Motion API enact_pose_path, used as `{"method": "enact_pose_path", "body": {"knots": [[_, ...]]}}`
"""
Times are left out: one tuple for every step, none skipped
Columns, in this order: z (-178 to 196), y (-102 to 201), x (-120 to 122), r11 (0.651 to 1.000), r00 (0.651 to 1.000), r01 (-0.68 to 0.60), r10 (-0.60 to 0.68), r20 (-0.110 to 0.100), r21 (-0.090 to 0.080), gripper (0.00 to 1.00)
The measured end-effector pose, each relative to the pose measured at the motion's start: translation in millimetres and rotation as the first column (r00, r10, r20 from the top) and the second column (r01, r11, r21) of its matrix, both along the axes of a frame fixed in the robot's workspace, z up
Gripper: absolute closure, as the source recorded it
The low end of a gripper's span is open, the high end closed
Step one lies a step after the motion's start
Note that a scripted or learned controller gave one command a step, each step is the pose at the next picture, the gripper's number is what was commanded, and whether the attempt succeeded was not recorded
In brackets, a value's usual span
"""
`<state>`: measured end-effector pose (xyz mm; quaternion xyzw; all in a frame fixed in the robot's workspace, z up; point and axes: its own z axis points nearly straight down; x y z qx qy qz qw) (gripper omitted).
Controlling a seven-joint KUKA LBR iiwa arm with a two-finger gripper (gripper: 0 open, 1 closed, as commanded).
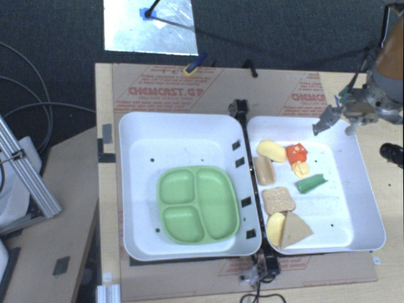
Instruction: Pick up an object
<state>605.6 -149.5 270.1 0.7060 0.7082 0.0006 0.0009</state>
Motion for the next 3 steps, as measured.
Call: {"method": "enact_pose_path", "body": {"knots": [[-84.8,91.3,66.5,1.0,1.0,-0.006,0.006,0.008,0.0,0.0],[-85.9,103.9,-32.8,1.0,1.0,0.003,-0.003,-0.008,0.002,0.0],[-86.1,129.0,-118.5,1.0,1.0,0.003,-0.002,-0.007,0.003,0.0]]}}
